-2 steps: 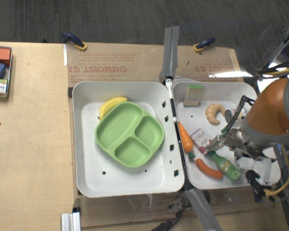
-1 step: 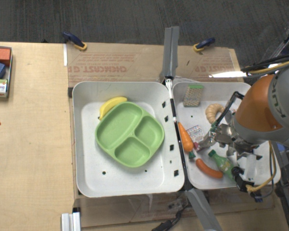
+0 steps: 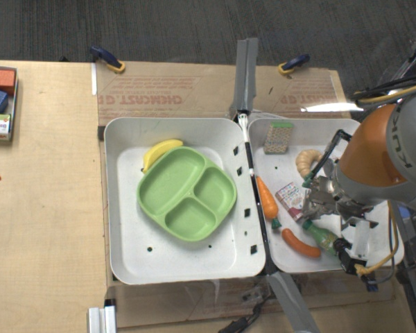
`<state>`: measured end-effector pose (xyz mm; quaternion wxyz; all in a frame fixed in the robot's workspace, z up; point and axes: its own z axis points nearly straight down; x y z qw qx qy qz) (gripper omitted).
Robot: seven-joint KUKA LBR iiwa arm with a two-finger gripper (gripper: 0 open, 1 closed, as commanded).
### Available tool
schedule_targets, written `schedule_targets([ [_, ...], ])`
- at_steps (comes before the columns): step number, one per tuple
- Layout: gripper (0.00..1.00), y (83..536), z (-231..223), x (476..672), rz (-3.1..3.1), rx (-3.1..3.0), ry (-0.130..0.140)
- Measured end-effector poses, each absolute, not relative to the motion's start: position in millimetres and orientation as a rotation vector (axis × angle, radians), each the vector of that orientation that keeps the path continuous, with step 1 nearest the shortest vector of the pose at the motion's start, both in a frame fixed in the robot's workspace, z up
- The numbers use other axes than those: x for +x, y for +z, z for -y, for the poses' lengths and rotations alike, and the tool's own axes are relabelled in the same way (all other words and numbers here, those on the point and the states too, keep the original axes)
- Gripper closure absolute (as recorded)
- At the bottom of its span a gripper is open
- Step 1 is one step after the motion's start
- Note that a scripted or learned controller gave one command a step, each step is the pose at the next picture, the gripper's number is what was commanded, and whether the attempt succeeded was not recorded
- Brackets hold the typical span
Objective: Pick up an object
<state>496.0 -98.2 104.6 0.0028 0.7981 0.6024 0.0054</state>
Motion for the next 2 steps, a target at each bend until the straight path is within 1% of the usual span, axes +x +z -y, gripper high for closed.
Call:
schedule_targets([
  [1, 1.0, 189.2, 73.6, 567.9, -2.296, 2.148, -0.006],
  [2, 0.0, 189.1, 73.5, 567.8, -2.297, 2.147, -0.007],
])
